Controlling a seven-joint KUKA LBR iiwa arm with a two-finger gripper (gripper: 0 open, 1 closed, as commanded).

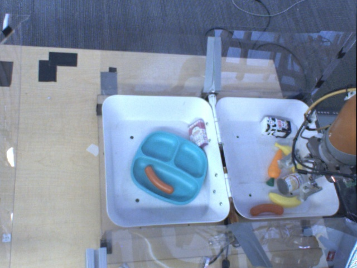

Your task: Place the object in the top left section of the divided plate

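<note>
A blue divided plate (170,167) lies in the left bin (120,127), tilted a little. Its long front section holds an orange-red sausage (159,180); the two smaller sections at the back look bare. A small red and white packet (197,133) rests just past the plate's back right edge, against the bin's wall. My gripper (297,184) is low over the right bin (245,149), near its right wall, among a carrot (275,163), a yellow banana (284,200) and a greyish metallic piece (290,183) that I cannot tell apart from the gripper.
The right bin also holds a black and white carton (276,127) at the back, a second sausage (266,209) at the front edge and a small yellow item (283,148). Cables loop around the arm (341,135) at the right.
</note>
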